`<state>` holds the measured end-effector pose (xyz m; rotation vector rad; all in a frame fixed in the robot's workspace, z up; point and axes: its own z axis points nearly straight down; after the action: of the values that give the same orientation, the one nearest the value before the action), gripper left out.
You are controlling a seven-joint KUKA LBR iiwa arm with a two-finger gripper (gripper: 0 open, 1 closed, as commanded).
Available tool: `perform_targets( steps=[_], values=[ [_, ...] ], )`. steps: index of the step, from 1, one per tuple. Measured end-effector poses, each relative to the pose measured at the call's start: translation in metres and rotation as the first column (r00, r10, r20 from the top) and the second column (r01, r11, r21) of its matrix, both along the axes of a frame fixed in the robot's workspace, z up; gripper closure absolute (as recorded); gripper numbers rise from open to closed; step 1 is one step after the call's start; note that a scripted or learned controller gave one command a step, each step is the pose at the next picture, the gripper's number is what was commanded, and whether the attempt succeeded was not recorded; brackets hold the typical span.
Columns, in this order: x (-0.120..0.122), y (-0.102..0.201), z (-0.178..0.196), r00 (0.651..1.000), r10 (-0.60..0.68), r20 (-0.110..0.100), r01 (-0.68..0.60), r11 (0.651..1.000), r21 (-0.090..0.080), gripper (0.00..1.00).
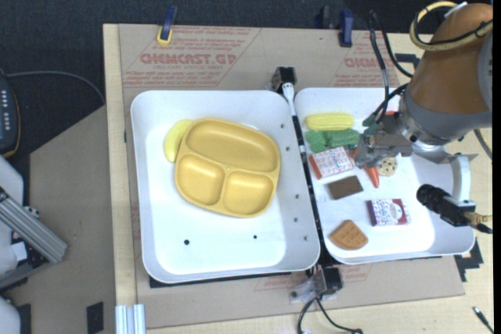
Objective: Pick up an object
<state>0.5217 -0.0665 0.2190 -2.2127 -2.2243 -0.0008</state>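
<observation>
Several candidates: the right bin [450, 242] holds a handful of small things, all crowded close to the claw [377, 150].
Nearest thing: an orange carrot-like piece [374, 177] sits just below the claw, slanted, its long axis running roughly toward and away from the claw's tip.
Next nearest: a green toy [330, 139] lies just to the claw's left, long axis running straight at the claw; a yellow corn cob [329, 121] lies beyond it, up and to the left, parallel to it.
Flat things: a red-and-white card [332, 162] and a brown square [344, 188] lie down-left of the claw; a small red packet [388, 212] lies farther below; a tan waffle-like piece [348, 235] is well apart, lowest of all.
Claw state: low over the right bin's upper middle; whether it is parted or closed cannot be told, nor whether anything is in it.
Judgement: the carrot-like piece and the green toy look the shortest reach, though their crowding risks a nudge.
Farther out: a yellow compartment tray [227, 167] in the left bin [156, 192], well to the claw's left, on the desk [125, 74].
</observation>
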Motion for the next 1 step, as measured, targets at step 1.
perform_targets(
  steps=[1],
  values=[
    [0.0012, -0.0083, 0.0100, 1.000, -0.005, 0.005, 0.005, 1.000, -0.004, 1.00]
  ],
)
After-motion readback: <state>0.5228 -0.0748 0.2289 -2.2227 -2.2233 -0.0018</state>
